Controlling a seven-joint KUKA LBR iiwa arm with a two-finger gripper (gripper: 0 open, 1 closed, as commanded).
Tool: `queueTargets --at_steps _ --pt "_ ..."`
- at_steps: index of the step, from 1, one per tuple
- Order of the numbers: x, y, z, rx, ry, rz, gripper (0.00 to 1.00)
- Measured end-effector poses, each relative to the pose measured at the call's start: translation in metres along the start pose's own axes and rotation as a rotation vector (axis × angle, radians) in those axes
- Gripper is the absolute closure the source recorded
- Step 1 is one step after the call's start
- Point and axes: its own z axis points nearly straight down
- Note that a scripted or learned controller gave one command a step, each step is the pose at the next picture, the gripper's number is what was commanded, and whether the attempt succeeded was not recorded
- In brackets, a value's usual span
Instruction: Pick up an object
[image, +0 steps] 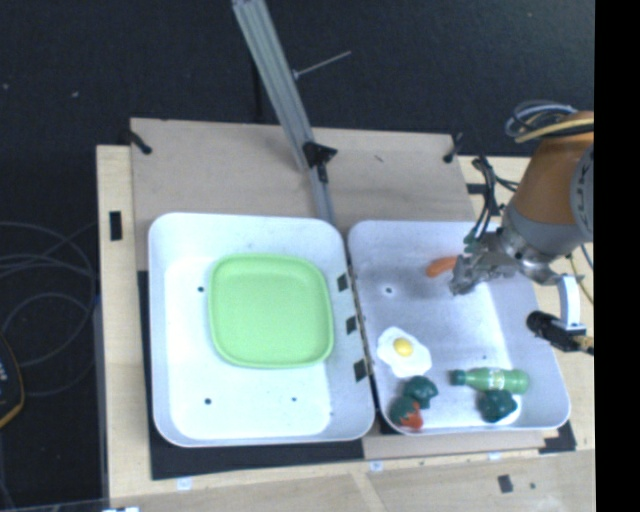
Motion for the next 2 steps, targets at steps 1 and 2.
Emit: queueTargets --at_steps 1,2 --pt "-0.004 -0.007 -0.059 -0.001 -0.001 0.000 1.00" --pt "-0.005 -0.006 -0.084 0.002 0.000 0.000 1.00"
